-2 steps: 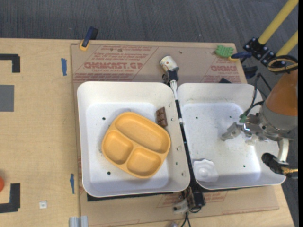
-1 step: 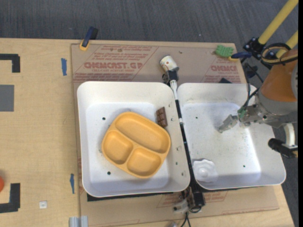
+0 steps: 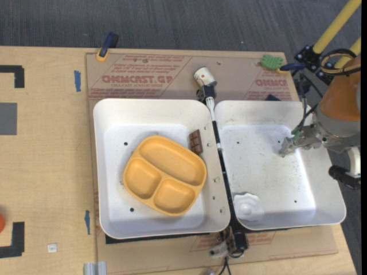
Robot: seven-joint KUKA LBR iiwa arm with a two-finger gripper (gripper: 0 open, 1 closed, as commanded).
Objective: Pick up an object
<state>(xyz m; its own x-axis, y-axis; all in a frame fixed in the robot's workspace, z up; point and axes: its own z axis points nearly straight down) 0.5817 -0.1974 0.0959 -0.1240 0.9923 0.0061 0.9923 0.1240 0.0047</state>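
A yellow divided plate (image 3: 165, 175) lies in the left bin (image 3: 109, 125), tilted toward the front right. A small brown block (image 3: 195, 141) rests by that bin's right wall, just beyond the plate's far corner. A white rounded object (image 3: 248, 205) sits in the near left corner of the right bin (image 3: 321, 211). My gripper (image 3: 288, 146) hangs low over the right bin's far right part, well away from the white object, with nothing seen in it.
The grey arm with its orange band (image 3: 343, 99) comes in over the right bin's right rim. A white and black clamp (image 3: 204, 80) stands behind the bins, where their walls meet. A green piece (image 3: 269, 62) lies on the board's far right corner.
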